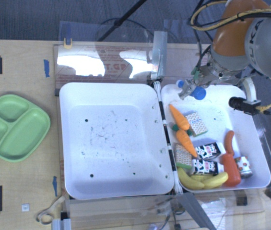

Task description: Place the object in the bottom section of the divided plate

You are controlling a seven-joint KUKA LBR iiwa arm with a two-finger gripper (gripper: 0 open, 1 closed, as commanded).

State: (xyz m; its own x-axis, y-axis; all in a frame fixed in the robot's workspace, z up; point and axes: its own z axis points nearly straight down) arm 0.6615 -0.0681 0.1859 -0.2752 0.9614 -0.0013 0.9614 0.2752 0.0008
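While carrots and bananas crowd the right bin, the hand hovers above.

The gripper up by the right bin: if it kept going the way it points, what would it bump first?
Probably the small round blue object right under the gripper, then the shallow white right bin. Depth is hard to judge from above.

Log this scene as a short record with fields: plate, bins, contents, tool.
plate: green divided plate on the bench, left of both bins
left bin: white
right bin: white, holds two carrots, banana, blue object, cartons
tool: above right bin's far left corner, by the blue object
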